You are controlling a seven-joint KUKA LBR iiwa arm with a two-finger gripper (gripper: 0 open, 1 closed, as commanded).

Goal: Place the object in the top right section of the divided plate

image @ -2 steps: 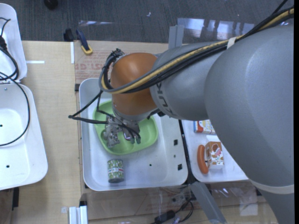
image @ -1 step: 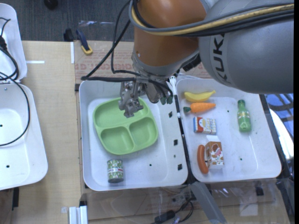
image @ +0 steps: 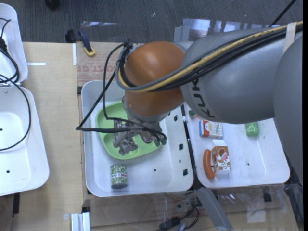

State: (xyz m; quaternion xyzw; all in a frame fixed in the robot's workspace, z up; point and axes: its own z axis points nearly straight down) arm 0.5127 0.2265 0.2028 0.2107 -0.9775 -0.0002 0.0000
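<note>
Orange wrist band point(image: 151, 76) looms over the green divided plate point(image: 108, 115). End effector point(image: 126, 141) sits low; grip state unreadable. Misjudged section likely, since dividers are hidden.

Dark carpet point(image: 144, 8), pale wooden bench point(image: 53, 61)

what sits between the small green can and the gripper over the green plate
In the camera view, just the green divided plate's near rim and bare white bin floor separate the small green can from the gripper.
</note>
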